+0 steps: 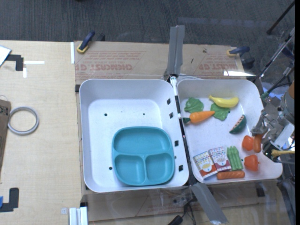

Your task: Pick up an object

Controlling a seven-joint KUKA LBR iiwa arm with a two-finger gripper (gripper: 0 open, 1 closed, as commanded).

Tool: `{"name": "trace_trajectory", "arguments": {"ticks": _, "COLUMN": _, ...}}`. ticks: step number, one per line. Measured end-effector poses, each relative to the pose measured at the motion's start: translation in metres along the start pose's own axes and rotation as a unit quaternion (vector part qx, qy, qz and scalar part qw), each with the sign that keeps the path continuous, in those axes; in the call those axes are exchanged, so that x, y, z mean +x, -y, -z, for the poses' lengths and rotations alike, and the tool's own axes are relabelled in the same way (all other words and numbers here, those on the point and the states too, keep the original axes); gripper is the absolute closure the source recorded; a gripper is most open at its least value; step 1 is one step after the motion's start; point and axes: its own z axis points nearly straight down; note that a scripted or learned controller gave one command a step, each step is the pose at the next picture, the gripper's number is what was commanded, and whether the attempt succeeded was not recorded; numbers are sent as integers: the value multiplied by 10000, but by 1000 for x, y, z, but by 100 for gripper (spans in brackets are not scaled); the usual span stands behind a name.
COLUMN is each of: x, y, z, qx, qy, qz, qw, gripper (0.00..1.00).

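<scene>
The right bin (pixel 262 93) holds several toy foods. There is a yellow banana (pixel 224 101), a carrot (pixel 202 116), two green leaves (pixel 193 104), a watermelon slice (pixel 238 124), two orange-red pieces (pixel 251 143) (pixel 251 161), a green bean bundle (pixel 234 157), a sausage (pixel 230 175) and two small snack packets (pixel 210 161). My gripper (pixel 260 131) hangs low over the bin's right side, just above and to the right of the upper orange-red piece. I see nothing held in it.
A teal divided plate (pixel 142 155) lies in the left bin (pixel 89 125). A tape roll (pixel 21 120) rests on the wooden bench at the left. Cardboard and clamps (pixel 86 41) sit behind the bins. A grey divider post (pixel 176 50) stands between the bins at the back.
</scene>
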Motion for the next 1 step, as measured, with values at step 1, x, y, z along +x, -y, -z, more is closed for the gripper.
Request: {"name": "trace_trajectory", "arguments": {"ticks": 1, "x": 25, "y": -36, "z": -27, "qx": 9, "qy": 4, "qz": -1436, "qw": 9896, "gripper": 100}}
